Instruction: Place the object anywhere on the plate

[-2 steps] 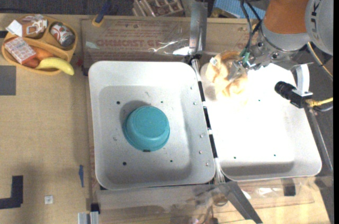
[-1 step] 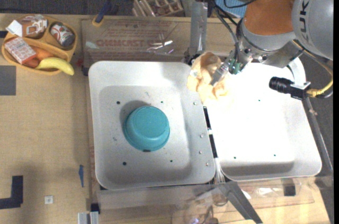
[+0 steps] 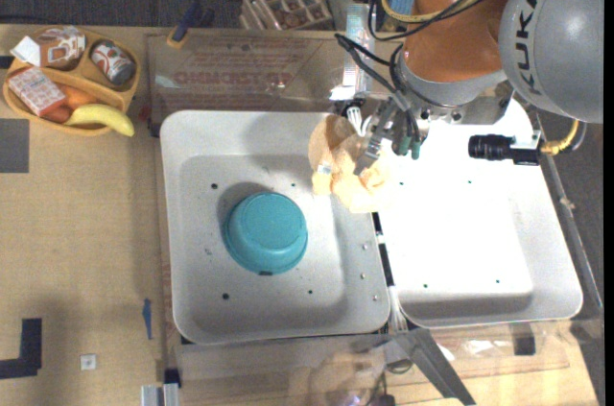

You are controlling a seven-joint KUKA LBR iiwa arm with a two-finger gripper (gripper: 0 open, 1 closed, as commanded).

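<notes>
The near rim of the left bin (image 3: 278, 329) runs closest to the camera, and on that bin's floor sits the teal plate (image 3: 267, 232), round, dome-like from this angle, left of the bin's middle. Nothing rests on it, so the placing is not done yet.

Moving right, a pale tan object (image 3: 347, 183) shows at the far right edge of that same bin, by the seam between the two bins, well apart from the plate. My gripper (image 3: 369, 159) hangs right at it, coming down from the far right, and the object's pale shape spreads under and to the left of my fingertips. I cannot tell how wide I stand, nor whether the thing is truly between my fingers or merely beside them.

So I judge this the carrying step, or the grasp just before it. Next I need to travel left and nearer, over the teal disc, keep the object clear of the bin wall, then lower and let go above the plate's middle. The right bin (image 3: 537, 231) lies white beyond
</notes>
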